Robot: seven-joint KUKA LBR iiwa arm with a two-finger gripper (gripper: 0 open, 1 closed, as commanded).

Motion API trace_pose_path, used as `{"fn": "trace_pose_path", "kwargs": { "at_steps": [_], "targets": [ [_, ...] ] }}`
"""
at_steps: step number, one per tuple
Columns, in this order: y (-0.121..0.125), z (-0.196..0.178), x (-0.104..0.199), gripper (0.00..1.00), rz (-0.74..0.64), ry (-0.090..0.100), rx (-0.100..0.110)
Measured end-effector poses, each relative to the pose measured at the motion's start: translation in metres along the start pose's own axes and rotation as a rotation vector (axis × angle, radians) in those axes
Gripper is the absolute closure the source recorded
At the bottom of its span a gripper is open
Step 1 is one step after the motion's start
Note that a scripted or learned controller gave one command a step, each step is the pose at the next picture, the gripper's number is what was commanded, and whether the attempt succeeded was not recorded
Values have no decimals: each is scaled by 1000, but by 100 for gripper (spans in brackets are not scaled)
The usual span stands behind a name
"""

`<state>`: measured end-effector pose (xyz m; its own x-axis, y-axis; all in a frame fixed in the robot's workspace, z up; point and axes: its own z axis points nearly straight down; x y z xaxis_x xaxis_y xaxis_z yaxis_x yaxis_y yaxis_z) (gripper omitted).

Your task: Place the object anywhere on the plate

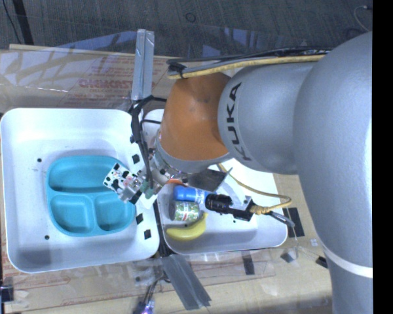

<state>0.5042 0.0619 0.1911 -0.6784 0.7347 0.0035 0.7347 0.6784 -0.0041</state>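
A blue plate (pixel 85 195) with three compartments lies in the left white bin (pixel 26 149). My gripper (pixel 126 184) hangs at the plate's right edge, over its rim, below the orange wrist band. Whether anything sits in the gripper is hidden by its own body. In the right bin (pixel 268 237), just right of the gripper, lie a green can (pixel 185 210), a yellow banana (pixel 187 231) in front of the can, and a blue and white object (pixel 187 193) behind the can.
The big grey arm covers most of the right bin and the right half of the view. The wall between the two bins (pixel 152 231) runs just right of the gripper. White floor of the left bin shows around the plate.
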Motion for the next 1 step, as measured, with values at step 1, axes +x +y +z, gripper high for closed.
{"fn": "trace_pose_path", "kwargs": {
  "at_steps": [1],
  "targets": [
    [0, 0, -1, 0, 1, -1, 0]
  ]
}}
